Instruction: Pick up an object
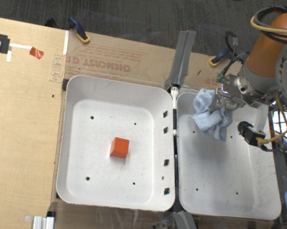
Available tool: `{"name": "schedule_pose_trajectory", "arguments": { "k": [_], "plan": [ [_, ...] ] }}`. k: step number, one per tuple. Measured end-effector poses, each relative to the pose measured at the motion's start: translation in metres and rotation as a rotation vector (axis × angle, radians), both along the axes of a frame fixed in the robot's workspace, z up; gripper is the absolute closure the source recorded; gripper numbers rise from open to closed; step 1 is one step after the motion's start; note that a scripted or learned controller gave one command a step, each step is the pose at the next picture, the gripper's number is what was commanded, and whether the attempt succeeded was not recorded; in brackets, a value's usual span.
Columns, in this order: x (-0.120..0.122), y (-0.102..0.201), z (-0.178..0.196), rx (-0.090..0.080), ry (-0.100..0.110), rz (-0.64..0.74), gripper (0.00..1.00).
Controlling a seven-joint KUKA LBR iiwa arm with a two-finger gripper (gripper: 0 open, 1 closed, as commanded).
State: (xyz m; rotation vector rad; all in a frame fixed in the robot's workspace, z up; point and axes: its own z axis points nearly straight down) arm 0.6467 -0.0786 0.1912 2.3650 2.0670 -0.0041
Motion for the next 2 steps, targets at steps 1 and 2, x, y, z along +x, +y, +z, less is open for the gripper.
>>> {"name": "schedule_pose_trajectory", "arguments": {
  "k": [1,2],
  "plan": [
    [0.003,0.047,-0.002,0.0,0.004,0.141,1.0],
    [0.012,-0.021,0.003,0.0,-0.001,0.361,1.0]
  ]
}}
